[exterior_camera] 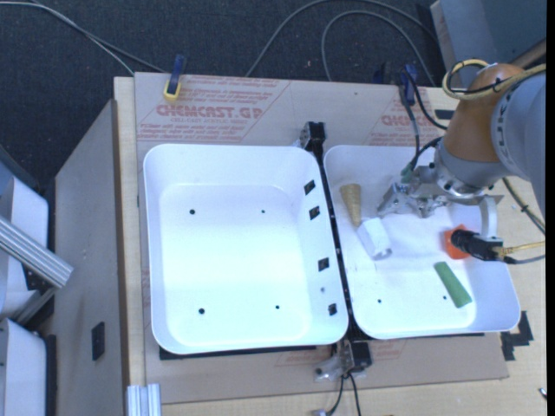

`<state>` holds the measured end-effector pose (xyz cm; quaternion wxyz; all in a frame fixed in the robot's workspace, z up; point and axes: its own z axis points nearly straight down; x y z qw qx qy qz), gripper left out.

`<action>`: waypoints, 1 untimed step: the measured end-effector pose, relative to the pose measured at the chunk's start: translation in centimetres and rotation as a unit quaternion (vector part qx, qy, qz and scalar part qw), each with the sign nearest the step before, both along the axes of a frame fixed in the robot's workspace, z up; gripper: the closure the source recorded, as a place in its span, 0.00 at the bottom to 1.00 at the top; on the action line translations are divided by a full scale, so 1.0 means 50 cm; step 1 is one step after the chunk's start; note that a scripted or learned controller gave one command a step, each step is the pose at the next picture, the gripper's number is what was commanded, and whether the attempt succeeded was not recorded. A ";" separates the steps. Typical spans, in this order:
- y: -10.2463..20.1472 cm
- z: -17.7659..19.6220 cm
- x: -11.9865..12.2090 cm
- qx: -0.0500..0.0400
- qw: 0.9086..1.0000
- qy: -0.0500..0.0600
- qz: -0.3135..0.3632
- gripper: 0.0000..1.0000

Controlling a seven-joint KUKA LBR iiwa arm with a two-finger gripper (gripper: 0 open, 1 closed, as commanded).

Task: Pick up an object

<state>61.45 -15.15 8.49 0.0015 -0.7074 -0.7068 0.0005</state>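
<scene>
Two shallow white bins sit side by side on the bench [104,232], on a sheet of brown cardboard [260,102] with red printing. The left bin [160,232] shows only its white floor with small dark dots. The right bin [494,319] holds four things. A tan cone [351,202] lies near the divider on its far left side. Just beside it, nearer the camera, lies a small white cylinder [375,237]. A green bar [453,284] rests at a slant toward the near right corner. An orange piece [455,241] sits by the right wall, partly hidden by a dark fitting.

The grey arm [512,137] with its orange band reaches in from the right, and its claw [397,199] hangs low over the far part of the right bin, between the cone and the orange piece. Its fingers are spread apart and nothing lies between them. The cone is just left of the claw, and the white cylinder is just beside it on the near side.
</scene>
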 end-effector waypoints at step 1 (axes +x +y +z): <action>0.104 0.000 -0.115 0.002 1.000 0.002 0.001 0.00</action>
